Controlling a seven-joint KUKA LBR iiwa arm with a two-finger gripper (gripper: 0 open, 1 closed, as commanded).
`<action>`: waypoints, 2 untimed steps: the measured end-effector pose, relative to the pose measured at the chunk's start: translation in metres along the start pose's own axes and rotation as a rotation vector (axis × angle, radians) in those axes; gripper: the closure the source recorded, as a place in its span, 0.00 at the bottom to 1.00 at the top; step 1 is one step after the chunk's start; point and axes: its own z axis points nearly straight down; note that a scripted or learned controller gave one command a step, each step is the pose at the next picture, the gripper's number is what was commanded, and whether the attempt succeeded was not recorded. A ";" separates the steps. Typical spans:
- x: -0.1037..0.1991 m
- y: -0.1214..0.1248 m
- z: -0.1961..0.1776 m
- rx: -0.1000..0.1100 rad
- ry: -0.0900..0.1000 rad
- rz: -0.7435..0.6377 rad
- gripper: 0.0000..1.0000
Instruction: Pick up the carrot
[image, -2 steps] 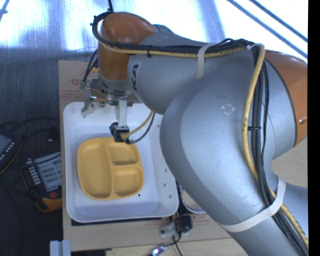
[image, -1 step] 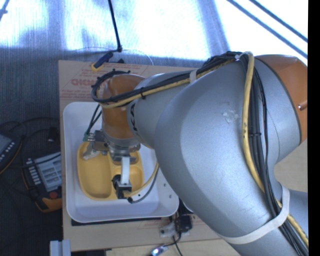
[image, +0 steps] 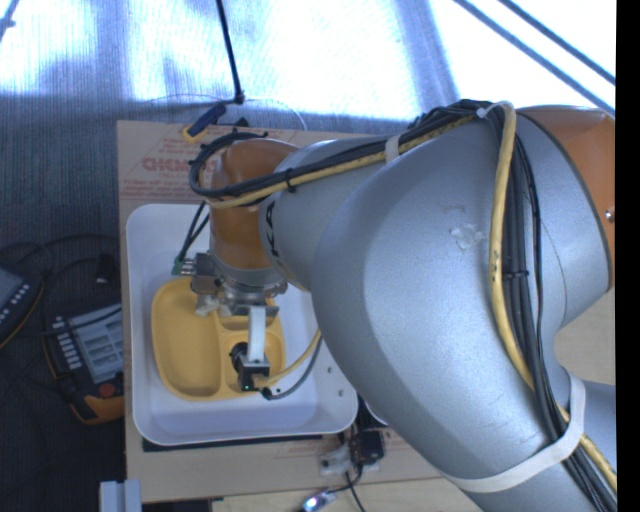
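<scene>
My gripper (image: 236, 303) hangs low inside the left white bin (image: 142, 262), right over a yellow divided tray (image: 180, 340) that lies in the bin. The orange-banded wrist stands straight above it. The gripper's body hides the right part of the tray and whatever is beneath it.
The arm's big grey body (image: 450, 300) covers the right half of the view, including the right bin. A grey control box (image: 88, 345) with cables lies on the floor left of the bench. The brown bench top (image: 160, 160) runs behind the bin.
</scene>
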 end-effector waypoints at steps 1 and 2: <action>0.014 -0.064 -0.063 0.018 0.000 0.292 1.00; -0.005 -0.073 -0.001 0.006 0.006 0.300 1.00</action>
